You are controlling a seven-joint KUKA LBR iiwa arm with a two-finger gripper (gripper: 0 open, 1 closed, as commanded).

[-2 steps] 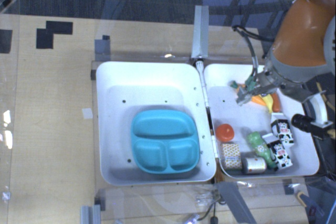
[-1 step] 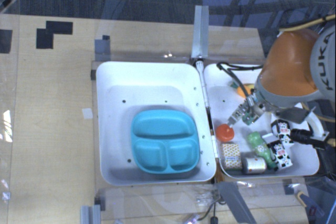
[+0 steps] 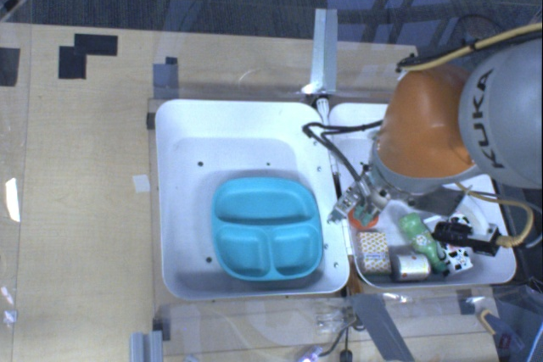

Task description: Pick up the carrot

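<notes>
A small patch of orange, the carrot [image 3: 366, 219], shows in the right bin [image 3: 501, 271] near its left wall. Most of it is hidden under my gripper [image 3: 360, 204], which hangs directly over it, low in the bin. I cannot tell whether the gripper touches the carrot or holds it. The arm's orange band and grey wrist cover the upper half of the right bin.
Close by the carrot in the right bin lie a green bottle [image 3: 422, 238], a patterned box [image 3: 373, 247], a silver can [image 3: 410, 266] and a black-and-white object [image 3: 458, 250]. In the left bin [image 3: 182, 140] sits a blue divided plate [image 3: 267, 226].
</notes>
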